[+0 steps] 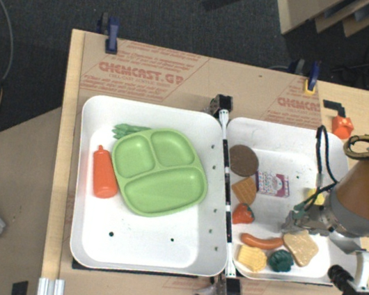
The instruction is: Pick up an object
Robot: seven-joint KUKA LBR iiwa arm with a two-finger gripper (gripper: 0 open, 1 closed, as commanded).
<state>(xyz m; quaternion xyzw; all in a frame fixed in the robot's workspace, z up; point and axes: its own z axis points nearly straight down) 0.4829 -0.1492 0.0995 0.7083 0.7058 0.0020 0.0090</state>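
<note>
Two shallow white bins are seated side by side on the bench point(182, 79), which is covered with brown printed board held by blue clamps point(111, 33) at its far edge. In the left bin point(85, 232) a green divided plate point(159, 172) is placed near the centre, with a green leafy item point(125, 129) touching its far-left rim and an orange bottle point(103, 173) lying just beside its left edge. The right bin point(291, 142) contains a group of toy food items: a brown round disc point(244, 160) near the dividing wall, a small pink-and-white packet point(273, 184) beside it, an orange wedge point(244, 190) below the disc, a red piece point(242, 214) with a green tip, a sausage point(261, 241), a yellow cracker point(252, 259), a dark green piece point(282, 261) and a slice of toast point(300, 247). The arm point(367, 196) enters from the right, and the gripper point(302, 223) is positioned low over the right bin, directly above the far edge of the toast slice and near the sausage. The fingers are seen as a dark, blurred cluster; whether they are apart or together cannot be told, and no item is seen between them. The toast appears to lie flat on the bin floor.
</note>
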